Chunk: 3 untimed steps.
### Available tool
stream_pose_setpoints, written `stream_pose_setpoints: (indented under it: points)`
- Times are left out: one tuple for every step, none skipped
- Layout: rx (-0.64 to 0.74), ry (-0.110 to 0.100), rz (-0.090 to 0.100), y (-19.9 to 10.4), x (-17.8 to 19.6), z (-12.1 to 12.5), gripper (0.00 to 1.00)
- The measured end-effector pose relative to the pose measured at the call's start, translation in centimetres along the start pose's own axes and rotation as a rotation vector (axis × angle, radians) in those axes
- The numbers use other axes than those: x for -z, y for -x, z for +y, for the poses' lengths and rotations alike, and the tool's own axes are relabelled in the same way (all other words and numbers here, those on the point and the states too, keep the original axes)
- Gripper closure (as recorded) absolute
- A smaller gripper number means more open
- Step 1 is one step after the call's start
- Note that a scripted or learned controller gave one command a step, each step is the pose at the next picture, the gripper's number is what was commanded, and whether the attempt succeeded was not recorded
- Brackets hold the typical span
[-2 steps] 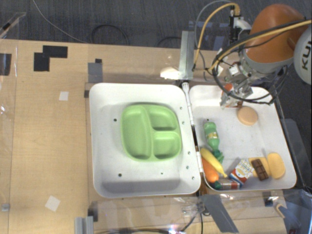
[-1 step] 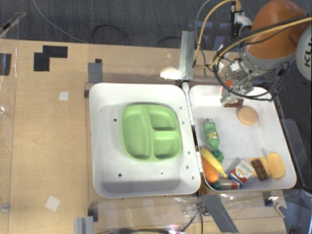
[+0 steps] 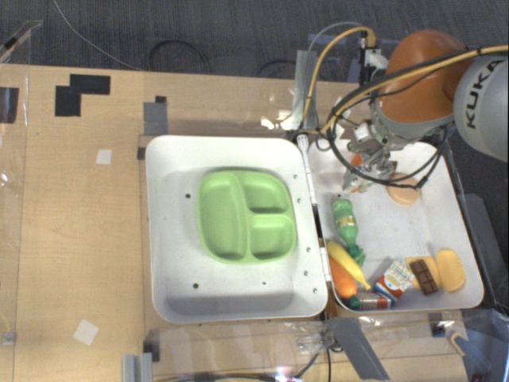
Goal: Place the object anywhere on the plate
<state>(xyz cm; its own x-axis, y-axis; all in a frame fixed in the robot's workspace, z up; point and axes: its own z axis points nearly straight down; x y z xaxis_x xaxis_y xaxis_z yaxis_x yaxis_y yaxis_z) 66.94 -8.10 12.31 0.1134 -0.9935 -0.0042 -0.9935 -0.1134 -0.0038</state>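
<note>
Camera view, from above at a slant. The desk [image 3: 71,213] carries two shallow white bins side by side. The left bin [image 3: 171,293] holds a green sectioned plate [image 3: 242,215], lying flat with nothing on it. The right bin [image 3: 469,289] holds the loose objects: a green bottle [image 3: 344,217] near the dividing wall, a banana [image 3: 347,263] and an orange piece [image 3: 343,280] beside it, a small carton [image 3: 395,278], a brown bar [image 3: 422,275], a yellow piece [image 3: 451,269] and a tan disc [image 3: 405,194]. The arm enters from the right; its tool [image 3: 367,165] hangs over the upper part of the right bin, amid cables. Whether the tool is apart, together or clamped on anything cannot be told here. No object is seen in it, so the task's thing most likely lies among those in the right bin. Risks, as judged: the crowded corner may yield a double or glancing grasp; a rounded piece may slip during transfer over the bin walls.
</note>
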Motion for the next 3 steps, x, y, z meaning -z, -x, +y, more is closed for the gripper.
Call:
stream_pose_setpoints:
  points:
    - [-0.271,-0.007,0.002,-0.4,-0.5,-0.1,1.0]
    - [-0.265,-0.019,0.0,-0.2,0.9,-0.5,1.0]
    - [-0.142,-0.01,0.001,7.5,6.6,4.7,1.0]
